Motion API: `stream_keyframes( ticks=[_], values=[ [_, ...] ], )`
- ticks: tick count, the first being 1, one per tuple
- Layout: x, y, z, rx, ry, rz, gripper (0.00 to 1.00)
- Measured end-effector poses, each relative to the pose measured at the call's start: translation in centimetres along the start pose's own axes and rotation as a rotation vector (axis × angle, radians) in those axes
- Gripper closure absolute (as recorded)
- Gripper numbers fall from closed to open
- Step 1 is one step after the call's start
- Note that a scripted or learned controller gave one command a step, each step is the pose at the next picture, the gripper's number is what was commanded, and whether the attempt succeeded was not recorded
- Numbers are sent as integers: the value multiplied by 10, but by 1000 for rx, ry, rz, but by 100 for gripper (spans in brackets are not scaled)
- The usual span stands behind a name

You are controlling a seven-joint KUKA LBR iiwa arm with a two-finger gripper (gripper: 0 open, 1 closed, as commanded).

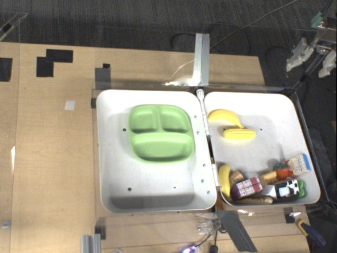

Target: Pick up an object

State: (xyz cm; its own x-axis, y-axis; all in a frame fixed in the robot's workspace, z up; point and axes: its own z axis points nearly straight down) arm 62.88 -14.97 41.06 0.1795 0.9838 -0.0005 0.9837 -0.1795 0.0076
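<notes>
Pickables sit in your right bin [295, 115]: two yellow pieces [231, 126] lie apart near its far wall, easiest to reach; clutter [266, 183] crowds the near corner. End effector [311, 51] hangs off-bin at upper right; its opening you cannot tell.

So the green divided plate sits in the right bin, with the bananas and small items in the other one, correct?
Not quite: the camera view shows the green divided plate in the left bin. The bananas and small items are in the other, right bin.
</notes>
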Motion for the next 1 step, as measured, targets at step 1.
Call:
stream_keyframes(
  ticks=[1],
  values=[
    [75, 14, 100, 3, 2, -121, 0]
  ],
)
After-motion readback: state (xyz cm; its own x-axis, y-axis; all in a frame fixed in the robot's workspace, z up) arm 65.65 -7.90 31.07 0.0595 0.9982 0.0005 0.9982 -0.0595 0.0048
